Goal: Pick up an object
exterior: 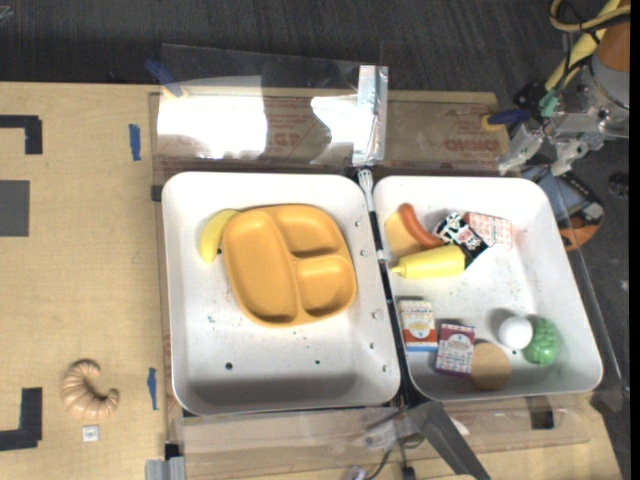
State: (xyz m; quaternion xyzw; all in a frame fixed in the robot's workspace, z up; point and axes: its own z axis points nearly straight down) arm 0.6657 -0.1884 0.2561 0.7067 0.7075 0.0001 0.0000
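The left bin holds an orange divided tray with a banana touching its left edge. The right bin holds a hot dog, yellow mustard bottle, small printed cartons whose writing is unreadable, a white ball and something green, perhaps broccoli. The gripper hangs beyond that bin's far right corner; its opening cannot be told

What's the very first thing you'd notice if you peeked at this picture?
The big orange plastic divided tray jumps out first, lying in the left white bin with a yellow toy banana peeking out at its left edge. Next comes the jumble in the right white bin: a yellow squeeze bottle, a toy hot dog and small boxes. A tan toy croissant sits alone on the bench, lower left.
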